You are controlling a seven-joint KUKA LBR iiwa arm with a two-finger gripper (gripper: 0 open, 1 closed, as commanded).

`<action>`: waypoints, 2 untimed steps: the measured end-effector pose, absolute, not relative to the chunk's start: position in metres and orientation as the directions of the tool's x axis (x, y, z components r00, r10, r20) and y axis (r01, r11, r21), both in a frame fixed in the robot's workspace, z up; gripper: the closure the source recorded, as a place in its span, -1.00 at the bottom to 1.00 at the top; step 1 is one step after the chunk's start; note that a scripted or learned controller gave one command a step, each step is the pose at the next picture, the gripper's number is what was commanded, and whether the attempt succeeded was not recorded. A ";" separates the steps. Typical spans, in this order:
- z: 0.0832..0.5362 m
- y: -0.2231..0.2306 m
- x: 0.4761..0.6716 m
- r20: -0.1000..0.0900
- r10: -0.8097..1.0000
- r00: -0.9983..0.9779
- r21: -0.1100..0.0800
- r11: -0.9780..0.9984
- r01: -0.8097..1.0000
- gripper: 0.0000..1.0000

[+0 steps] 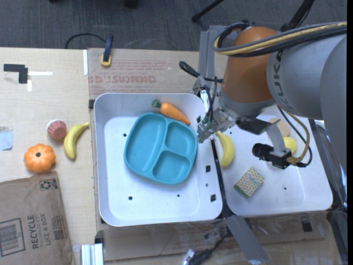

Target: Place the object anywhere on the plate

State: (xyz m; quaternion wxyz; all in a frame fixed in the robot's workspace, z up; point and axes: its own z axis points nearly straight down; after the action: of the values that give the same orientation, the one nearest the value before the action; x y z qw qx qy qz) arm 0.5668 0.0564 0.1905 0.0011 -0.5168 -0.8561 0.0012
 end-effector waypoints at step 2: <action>0.199 0.054 0.568 0.000 0.888 -0.461 -0.003 0.461 0.888 1.00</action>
State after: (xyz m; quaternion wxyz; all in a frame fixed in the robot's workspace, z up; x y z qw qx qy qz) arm 0.5677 0.0538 0.1994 0.0007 -0.5193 -0.8546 0.0015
